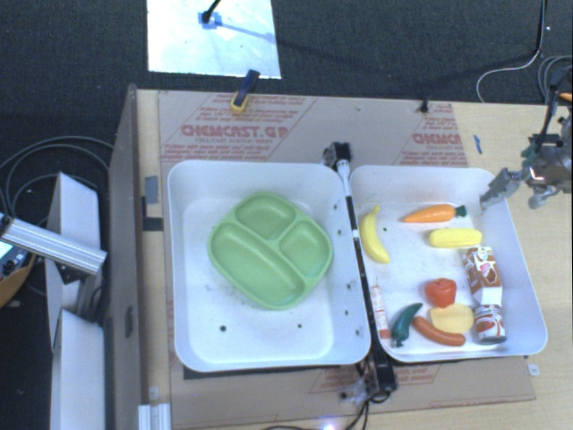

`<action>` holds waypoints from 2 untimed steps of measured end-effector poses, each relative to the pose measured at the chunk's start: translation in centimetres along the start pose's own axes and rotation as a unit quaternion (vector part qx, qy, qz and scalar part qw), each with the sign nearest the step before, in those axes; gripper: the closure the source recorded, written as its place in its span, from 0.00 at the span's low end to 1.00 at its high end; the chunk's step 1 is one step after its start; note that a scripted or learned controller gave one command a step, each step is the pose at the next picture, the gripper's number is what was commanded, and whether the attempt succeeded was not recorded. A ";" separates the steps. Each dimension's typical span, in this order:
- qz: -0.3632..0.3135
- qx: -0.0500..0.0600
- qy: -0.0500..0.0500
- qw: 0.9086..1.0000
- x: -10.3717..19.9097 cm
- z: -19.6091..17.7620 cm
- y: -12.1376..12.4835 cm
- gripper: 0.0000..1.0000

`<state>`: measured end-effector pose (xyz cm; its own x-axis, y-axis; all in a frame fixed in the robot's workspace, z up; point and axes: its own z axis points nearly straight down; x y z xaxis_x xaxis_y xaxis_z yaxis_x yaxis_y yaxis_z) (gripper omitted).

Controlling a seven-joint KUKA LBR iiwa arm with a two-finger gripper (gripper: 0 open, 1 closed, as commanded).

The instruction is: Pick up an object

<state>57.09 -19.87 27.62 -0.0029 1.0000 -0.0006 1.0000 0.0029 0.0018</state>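
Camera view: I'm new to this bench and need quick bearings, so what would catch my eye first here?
The big green divided plate lies alone in the left bin. The right bin holds a bright scatter of toy food: a banana near its left wall, a carrot at the top, a sausage near the front. The gripper hangs over that bin's top right corner.
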 end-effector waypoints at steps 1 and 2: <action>-0.003 0.006 0.003 1.000 5.9 12.7 -0.9 0.00; 0.002 0.002 0.001 1.000 5.9 19.5 -4.9 0.00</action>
<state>52.18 -14.03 8.16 0.0018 1.0000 0.0016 1.0000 -0.0018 -0.0020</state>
